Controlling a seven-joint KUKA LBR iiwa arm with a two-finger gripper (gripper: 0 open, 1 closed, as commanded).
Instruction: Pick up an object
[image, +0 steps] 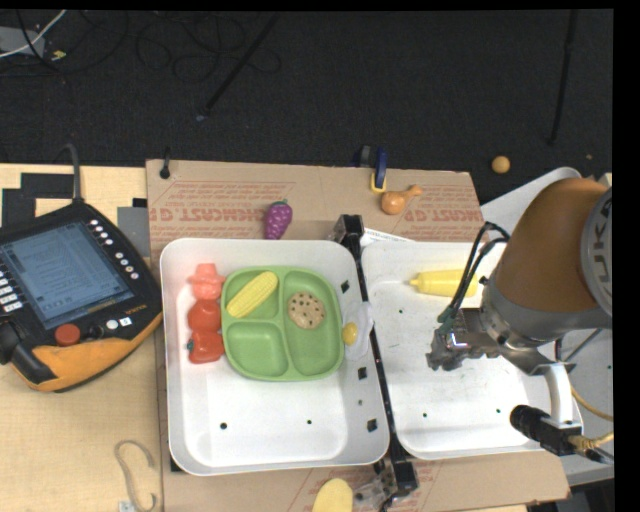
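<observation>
Gripper (447, 352) (finger state impossible to tell) hovers in right bin (470, 430), near yellow bottle (437, 282).

The wooden bench (60, 440) carries a cardboard sheet (300, 195) with two white bins: the right bin (470, 420) under the gripper (447, 352), the left bin (260, 440) beside it. A control tablet (70, 290) sits well to the gripper's far side, beyond the left bin.
</observation>
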